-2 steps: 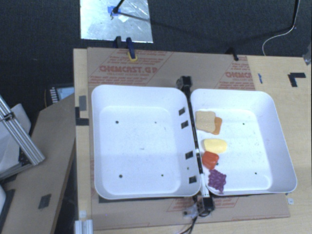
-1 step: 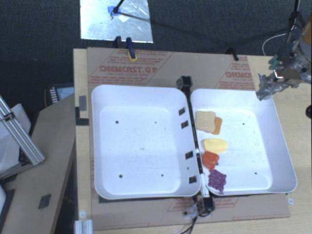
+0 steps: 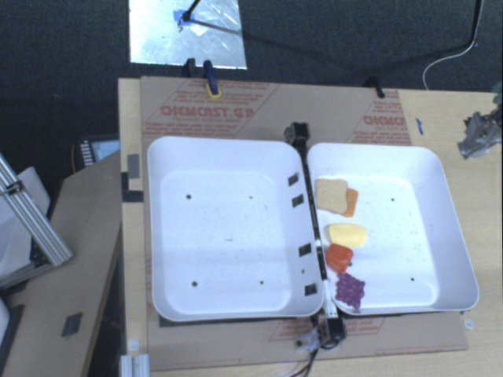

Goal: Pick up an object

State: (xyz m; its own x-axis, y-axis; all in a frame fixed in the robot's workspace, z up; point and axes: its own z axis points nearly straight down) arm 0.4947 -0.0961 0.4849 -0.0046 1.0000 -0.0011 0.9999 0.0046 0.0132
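Claw [image 3: 479, 134] at far right edge, outside the bins, state can't tell; bread [image 3: 332, 195], yellow pc [image 3: 346, 234], red pc [image 3: 339, 257], purple pc [image 3: 350, 290] well left of it, along right bin's [image 3: 440, 210] left side.

Both bins, the left bin [image 3: 224, 234] and the right bin [image 3: 401, 234], are plain white with small dark dots on their floors. Along the right bin's left edge lie a tan slice of bread [image 3: 332, 195] over an orange piece [image 3: 351, 203], then a pale yellow lump [image 3: 346, 234], a red-orange piece [image 3: 339, 257] and a purple bunch [image 3: 350, 290]. My counter [image 3: 259, 104] is light brown with red lettering. My hand [image 3: 478, 134] is grey at its right edge.
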